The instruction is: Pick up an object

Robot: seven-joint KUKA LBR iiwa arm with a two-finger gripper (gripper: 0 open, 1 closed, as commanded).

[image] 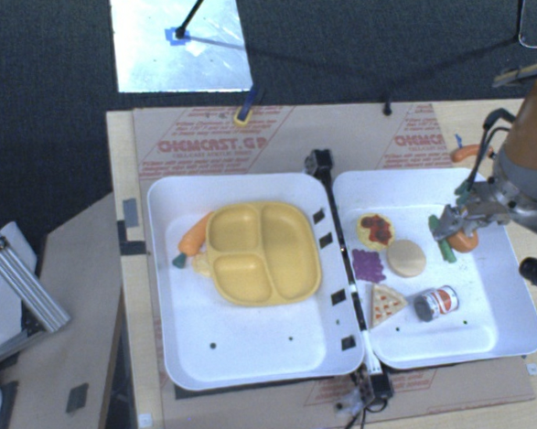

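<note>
Apparently not finished yet: nothing seen lifted clear of the bins. Hand (454, 226) low over the far right side of the right bin (532, 330), directly at a small orange piece (467, 240) with a green stick (447, 250) just beside it; impossible to tell whether open, closed or clamped on anything. Probably the reaching or gripping step, with the lifting left to do. Near the hand, toward the middle of the same bin: a pale round bun (406, 258), a red and yellow disc (375, 231), purple grapes (368, 266), a pizza slice (385, 303) and a small can (437, 303). Bun closest, so some risk of bumping it. Well apart, in the left bin (162, 262): a yellow divided plate (257, 253) and a carrot (195, 234) touching its edge.
</note>
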